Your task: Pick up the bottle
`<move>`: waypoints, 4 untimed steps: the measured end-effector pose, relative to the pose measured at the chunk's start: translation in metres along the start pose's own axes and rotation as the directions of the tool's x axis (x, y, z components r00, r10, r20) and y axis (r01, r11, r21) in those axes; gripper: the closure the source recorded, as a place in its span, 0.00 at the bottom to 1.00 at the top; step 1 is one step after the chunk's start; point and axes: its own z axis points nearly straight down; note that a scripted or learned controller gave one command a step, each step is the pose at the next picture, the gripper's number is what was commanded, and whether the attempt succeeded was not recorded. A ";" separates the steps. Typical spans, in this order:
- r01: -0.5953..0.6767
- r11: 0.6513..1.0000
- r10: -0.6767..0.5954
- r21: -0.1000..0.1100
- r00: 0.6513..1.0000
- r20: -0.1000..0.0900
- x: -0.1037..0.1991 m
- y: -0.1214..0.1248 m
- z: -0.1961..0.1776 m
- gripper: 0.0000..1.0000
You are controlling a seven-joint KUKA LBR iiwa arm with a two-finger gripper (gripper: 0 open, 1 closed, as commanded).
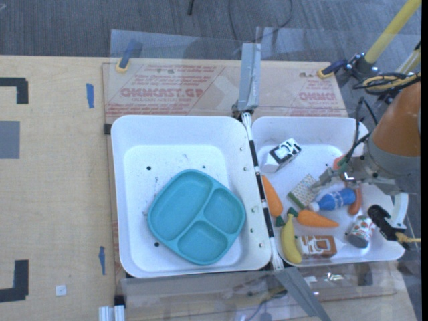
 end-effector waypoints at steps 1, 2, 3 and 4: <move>-0.006 1.000 0.006 -0.002 1.000 0.000 -0.003 0.000 -0.010 1.00; -0.134 0.991 0.134 0.022 0.991 0.005 -0.020 0.021 0.010 1.00; -0.120 0.992 0.121 0.023 0.993 -0.012 -0.007 0.025 0.009 0.00; 0.305 0.952 -0.305 0.018 0.952 -0.006 0.033 -0.008 0.009 0.00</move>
